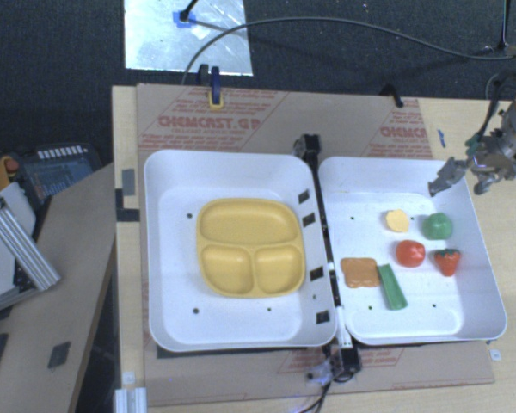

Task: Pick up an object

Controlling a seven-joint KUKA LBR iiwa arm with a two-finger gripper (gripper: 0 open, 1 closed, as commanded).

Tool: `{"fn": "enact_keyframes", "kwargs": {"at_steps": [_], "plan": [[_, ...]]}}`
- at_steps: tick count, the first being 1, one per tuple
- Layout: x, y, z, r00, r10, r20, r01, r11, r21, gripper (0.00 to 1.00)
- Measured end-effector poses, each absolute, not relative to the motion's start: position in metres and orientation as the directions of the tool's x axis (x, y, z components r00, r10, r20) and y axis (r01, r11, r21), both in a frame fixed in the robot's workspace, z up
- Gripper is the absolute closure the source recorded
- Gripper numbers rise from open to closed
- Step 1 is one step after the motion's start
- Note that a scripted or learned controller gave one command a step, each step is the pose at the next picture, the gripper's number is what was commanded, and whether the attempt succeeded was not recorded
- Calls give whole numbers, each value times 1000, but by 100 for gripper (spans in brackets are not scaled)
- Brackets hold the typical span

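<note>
The right bin point(464, 317) holds several toy foods: a yellow round piece point(397, 221), a green ball point(438, 225), a red tomato point(410, 253), a red pepper with a green top point(447, 261), a brown toast slice point(359, 272) and a green stick point(392, 286). My gripper point(461, 183) hovers over the far right corner of that bin, above and to the right of the green ball. Its fingers stand apart with nothing between them.
The left bin point(168, 188) carries a yellow three-compartment plate point(249, 248). A black hinge strip point(320, 231) runs between the bins. Cables cross the dark floor behind the bench, and a blue and yellow clamp point(214, 87) sits at the bench's far edge.
</note>
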State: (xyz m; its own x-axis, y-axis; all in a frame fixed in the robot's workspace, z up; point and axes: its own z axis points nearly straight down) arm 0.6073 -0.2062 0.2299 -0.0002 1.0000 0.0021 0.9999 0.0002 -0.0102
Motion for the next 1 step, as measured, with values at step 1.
{"fn": "enact_keyframes", "kwargs": {"at_steps": [1], "plan": [[610, -205, 238, -3, 1000, -1, 1000, 3, 2, 0]]}}
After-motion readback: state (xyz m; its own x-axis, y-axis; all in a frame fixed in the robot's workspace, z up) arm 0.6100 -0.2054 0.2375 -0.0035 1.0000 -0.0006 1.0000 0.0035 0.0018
